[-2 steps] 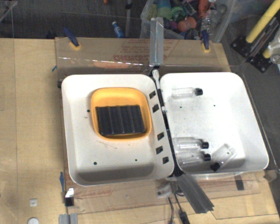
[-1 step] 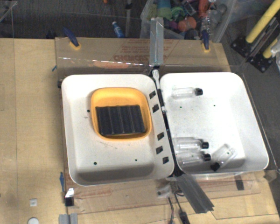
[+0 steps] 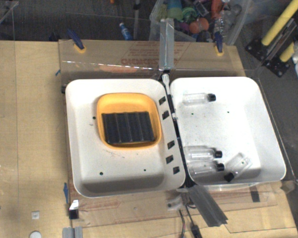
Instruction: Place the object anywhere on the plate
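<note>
Bench with two white bins: clear black-capped bottles (image 3: 203,154) lie on their sides in the right bin (image 3: 248,113), well apart from the orange plate (image 3: 126,99) across the divider (image 3: 170,128). I cannot tell how my jaws stand.

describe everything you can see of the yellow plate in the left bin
The yellow-orange squarish plate with rounded corners looks like plastic, with a raised rim and a shallow well. It lies flat and upright in the shallow white left bin, nearer the bin's far side and the divider. A dark ridged rectangular block rests on it, covering most of the well and reaching its near rim. Nothing else touches it.
</note>
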